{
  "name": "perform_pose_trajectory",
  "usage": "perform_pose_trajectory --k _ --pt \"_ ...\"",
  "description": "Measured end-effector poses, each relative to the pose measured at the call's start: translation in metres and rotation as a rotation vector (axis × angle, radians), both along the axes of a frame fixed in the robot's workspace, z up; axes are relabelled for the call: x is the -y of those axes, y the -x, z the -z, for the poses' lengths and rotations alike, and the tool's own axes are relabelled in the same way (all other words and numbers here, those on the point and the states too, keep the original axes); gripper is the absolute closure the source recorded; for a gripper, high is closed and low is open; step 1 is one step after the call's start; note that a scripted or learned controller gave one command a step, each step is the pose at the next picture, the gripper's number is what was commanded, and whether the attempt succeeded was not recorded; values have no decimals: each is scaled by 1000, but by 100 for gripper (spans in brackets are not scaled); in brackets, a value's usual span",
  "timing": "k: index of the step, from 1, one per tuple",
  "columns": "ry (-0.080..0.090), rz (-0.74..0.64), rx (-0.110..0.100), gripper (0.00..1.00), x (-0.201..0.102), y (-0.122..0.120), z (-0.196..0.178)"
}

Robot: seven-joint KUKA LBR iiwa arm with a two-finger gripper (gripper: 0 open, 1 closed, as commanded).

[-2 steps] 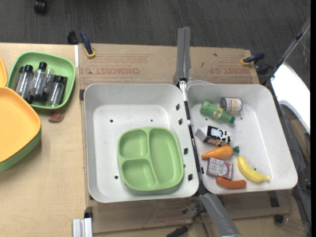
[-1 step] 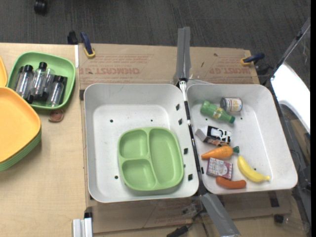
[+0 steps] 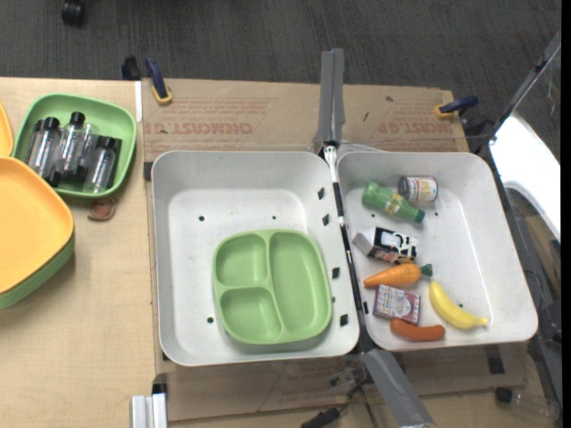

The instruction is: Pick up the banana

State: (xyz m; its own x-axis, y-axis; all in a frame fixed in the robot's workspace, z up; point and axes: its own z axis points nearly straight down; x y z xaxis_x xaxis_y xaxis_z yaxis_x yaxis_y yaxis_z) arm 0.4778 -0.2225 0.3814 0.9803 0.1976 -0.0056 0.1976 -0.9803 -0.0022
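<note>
A yellow banana (image 3: 455, 308) lies flat near the front right corner of the right bin (image 3: 486, 230). Its stem end points toward the bin's front right. A red sausage-like toy (image 3: 417, 331) lies just to its left, and a small pink packet (image 3: 396, 304) sits beside that.
The right bin also holds an orange carrot (image 3: 393, 275), a black-and-white packet (image 3: 390, 243), a green bottle (image 3: 392, 201) and a small can (image 3: 417, 188). A green divided tray (image 3: 271, 286) sits in the left bin (image 3: 178, 239). At the far left are a green tub of bottles (image 3: 73, 144) and stacked orange plates (image 3: 31, 230).
</note>
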Motion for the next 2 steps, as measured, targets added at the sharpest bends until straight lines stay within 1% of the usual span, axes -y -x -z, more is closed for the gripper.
perform_pose_trajectory --k 1,2 --pt "1 -15 0 100 0 -19 12" --pt "0 -13 0 100 0 0 4"
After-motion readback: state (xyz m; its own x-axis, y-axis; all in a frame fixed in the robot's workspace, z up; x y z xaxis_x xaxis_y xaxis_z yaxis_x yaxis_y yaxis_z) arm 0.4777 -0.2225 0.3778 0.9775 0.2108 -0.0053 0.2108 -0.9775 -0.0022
